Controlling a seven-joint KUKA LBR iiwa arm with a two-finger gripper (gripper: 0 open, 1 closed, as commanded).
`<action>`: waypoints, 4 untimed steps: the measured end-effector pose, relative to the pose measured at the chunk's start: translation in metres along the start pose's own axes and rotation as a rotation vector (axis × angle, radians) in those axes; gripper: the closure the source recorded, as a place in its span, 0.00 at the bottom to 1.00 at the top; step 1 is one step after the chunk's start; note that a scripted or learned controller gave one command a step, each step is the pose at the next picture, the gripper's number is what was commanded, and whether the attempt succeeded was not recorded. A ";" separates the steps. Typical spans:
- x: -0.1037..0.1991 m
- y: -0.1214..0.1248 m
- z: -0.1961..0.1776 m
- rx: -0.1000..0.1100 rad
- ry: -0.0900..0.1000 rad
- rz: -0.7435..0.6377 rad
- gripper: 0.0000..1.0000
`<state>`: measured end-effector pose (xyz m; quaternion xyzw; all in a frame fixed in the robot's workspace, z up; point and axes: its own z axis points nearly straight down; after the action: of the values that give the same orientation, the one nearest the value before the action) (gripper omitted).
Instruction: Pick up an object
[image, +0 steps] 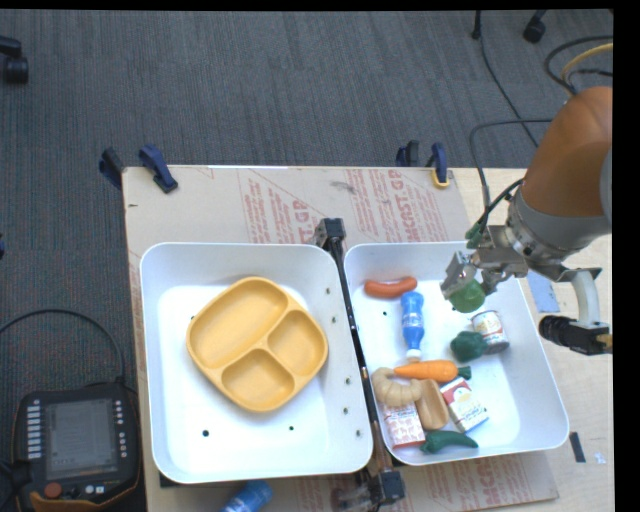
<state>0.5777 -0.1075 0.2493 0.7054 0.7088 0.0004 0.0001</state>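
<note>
Two white bins (160, 300), one yellow divided plate (258, 343), one carrot (427, 370), one blue bottle (412, 322), one sausage (390, 288)

A cardboard-covered bench (290, 205) is seen from above, set on grey carpet. Two shallow white bins are placed on it side by side: the left bin (160, 400) and the right bin (530, 400). Blue clamps (157, 166) are fixed along its far edge.

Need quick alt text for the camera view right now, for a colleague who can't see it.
The gripper holds a green object above the right bin, which contains a sausage, bottle, carrot and can. The left bin holds a yellow tray.
</note>
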 end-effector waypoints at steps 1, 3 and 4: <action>0.048 -0.048 -0.036 0.002 0.001 0.000 1.00; 0.119 -0.101 0.001 0.004 0.000 0.001 1.00; 0.154 -0.035 0.062 0.004 0.000 0.002 1.00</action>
<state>0.5416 0.0468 0.1869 0.7062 0.7080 -0.0012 -0.0014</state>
